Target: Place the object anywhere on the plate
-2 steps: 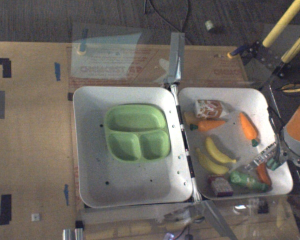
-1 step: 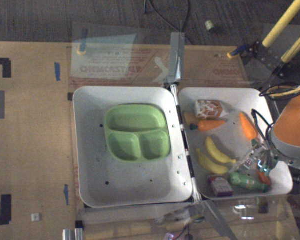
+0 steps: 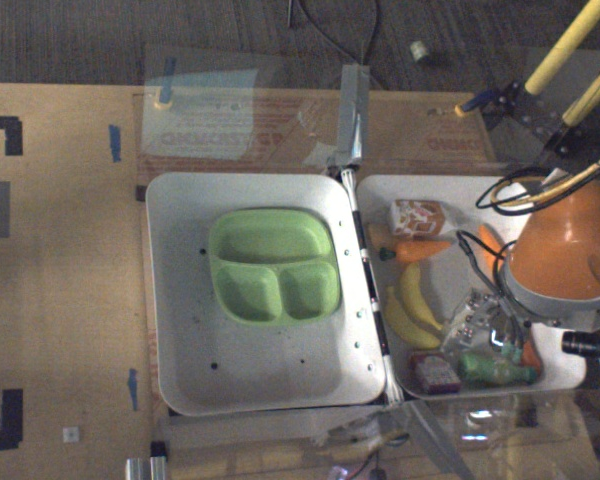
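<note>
Gripper (image 3: 480, 323) seen low in right bin (image 3: 450, 190); finger state cannot be told. Bananas (image 3: 415, 313) just left of it, green bottle (image 3: 495, 370) just below; green plate (image 3: 275, 265) well left.

- We note two white bins side by side on the wooden bench (image 3: 70, 298): left bin (image 3: 180, 368), right bin (image 3: 435, 190).
- Metal divider strip (image 3: 352, 118) runs up from the seam between the bins.
- Blue tape marks (image 3: 114, 143) on the bench, left of the bins.
- Black cable (image 3: 365, 13) loops over the dark carpet (image 3: 130, 18) beyond the bench.
- Clear sheet (image 3: 205, 113), possibly plastic, lies behind the left bin.
- Yellow rods (image 3: 575, 28) at upper right.
</note>
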Robot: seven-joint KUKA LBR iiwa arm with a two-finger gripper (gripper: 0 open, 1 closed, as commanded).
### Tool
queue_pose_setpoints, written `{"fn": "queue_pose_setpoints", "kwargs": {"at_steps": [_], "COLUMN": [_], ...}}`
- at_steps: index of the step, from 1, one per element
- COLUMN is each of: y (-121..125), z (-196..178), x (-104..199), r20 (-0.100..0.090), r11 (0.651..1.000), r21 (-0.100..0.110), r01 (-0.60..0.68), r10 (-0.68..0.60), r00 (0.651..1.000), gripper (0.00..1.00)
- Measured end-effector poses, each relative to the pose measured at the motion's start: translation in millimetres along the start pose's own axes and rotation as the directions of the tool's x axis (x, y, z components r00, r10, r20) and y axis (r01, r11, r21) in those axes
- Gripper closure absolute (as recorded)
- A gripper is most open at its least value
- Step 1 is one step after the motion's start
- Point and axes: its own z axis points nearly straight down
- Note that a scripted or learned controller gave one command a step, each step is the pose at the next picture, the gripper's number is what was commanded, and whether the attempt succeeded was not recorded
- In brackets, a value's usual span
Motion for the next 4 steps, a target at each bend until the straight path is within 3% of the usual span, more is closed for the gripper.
{"fn": "queue_pose_setpoints", "kwargs": {"at_steps": [1, 2, 3, 4], "y": [147.2, 178.3, 158.5, 76.7], "z": [-95.9, -95.4, -284.3, -323.2], "x": [42.2, -5.7, -52.3, 1.0], "r20": [-0.01, -0.01, -0.01, -0.012], "r11": [0.946, 0.958, 0.974, 0.984], "r21": [-0.007, -0.007, -0.004, -0.003], "r01": [0.325, 0.288, 0.228, 0.178], "r10": [-0.325, -0.288, -0.228, -0.178], "r00": [0.946, 0.958, 0.974, 0.984], "gripper": [1.0, 1.0, 1.0, 1.0]}}
